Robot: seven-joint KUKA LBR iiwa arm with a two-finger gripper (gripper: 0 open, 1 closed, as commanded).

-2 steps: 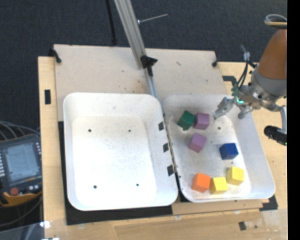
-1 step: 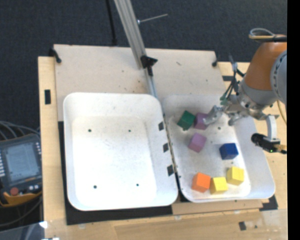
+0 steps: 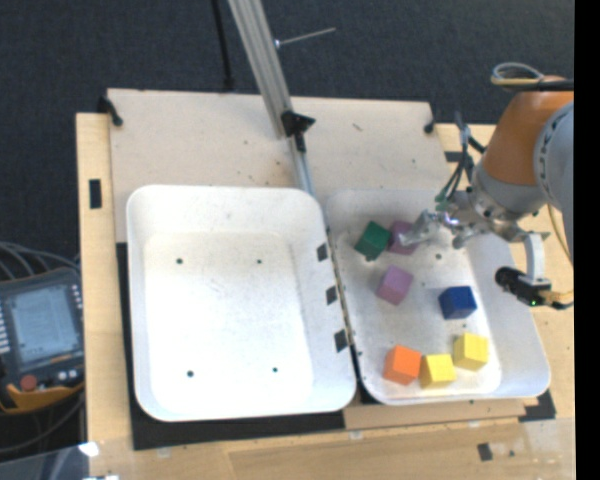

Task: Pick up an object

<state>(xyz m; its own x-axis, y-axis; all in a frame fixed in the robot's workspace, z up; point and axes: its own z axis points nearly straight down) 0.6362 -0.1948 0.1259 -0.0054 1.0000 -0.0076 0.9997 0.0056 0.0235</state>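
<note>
The right bin (image 3: 520, 368) holds several small blocks. A green cube (image 3: 373, 240) lies at its upper left, touching a purple block (image 3: 404, 236). Below them lie a lilac cube (image 3: 394, 284) and a blue cube (image 3: 458, 301). An orange cube (image 3: 402, 364) and two yellow cubes (image 3: 438, 370) (image 3: 470, 350) line the front edge. My gripper (image 3: 438, 223) hangs low over the bin's upper part, just right of the purple block and close to it. Whether it touches the block is not clear.
The left bin (image 3: 150, 268) sits beside the right one, with a divider edge (image 3: 335, 288) between them. A slanted metal pole (image 3: 265, 58) rises behind the bins. A teach pendant (image 3: 30, 328) lies off the bench at far left.
</note>
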